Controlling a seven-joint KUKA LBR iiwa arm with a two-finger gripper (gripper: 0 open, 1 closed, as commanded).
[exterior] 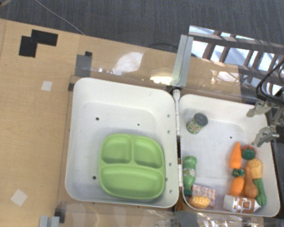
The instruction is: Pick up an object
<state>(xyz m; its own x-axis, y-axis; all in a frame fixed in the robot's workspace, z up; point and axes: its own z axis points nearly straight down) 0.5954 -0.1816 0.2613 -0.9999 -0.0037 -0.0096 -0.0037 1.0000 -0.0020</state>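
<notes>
The right bin [221, 112] holds several toy foods. A small tin can [197, 123] lies near its back left, and a green bottle [189, 172] rests along the left wall. On the right side are an orange carrot [236, 156], a corn cob [254, 168], a second carrot [237, 184] and a white carton [242, 204]. A snack packet [204, 192] lies at the front. My gripper [260, 124] hangs over the bin's back right corner, above and behind the carrot. It is open with nothing between its fingers.
The left bin [96, 104] holds a green divided plate [133, 167]. A metal frame [234, 52] stands behind the right bin. Bare bin floor lies between the can and the carrots. Wooden bench top extends to the left.
</notes>
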